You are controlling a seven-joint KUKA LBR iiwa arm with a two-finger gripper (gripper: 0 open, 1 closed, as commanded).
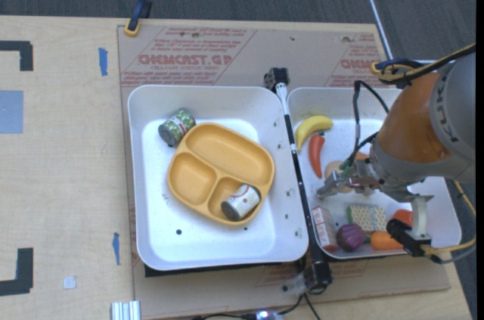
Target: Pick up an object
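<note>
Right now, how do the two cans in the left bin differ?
The green-labelled can lies on the bin floor, just outside the yellow divided tray at its upper left. The white-labelled can lies inside that tray, in its lower right compartment. Their labels differ: mottled green against white with a red mark. Both are small cans lying on their sides, apart from the gripper.

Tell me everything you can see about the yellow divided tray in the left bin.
The yellow tray is a rounded, shallow dish that looks like plastic, split by raised ridges into three compartments: a large one toward the top and two smaller ones below. It lies flat, turned at an angle, on the floor of the left white bin. A small can lies on its side in the lower right compartment. A green-labelled can lies just off its upper left rim.
</note>
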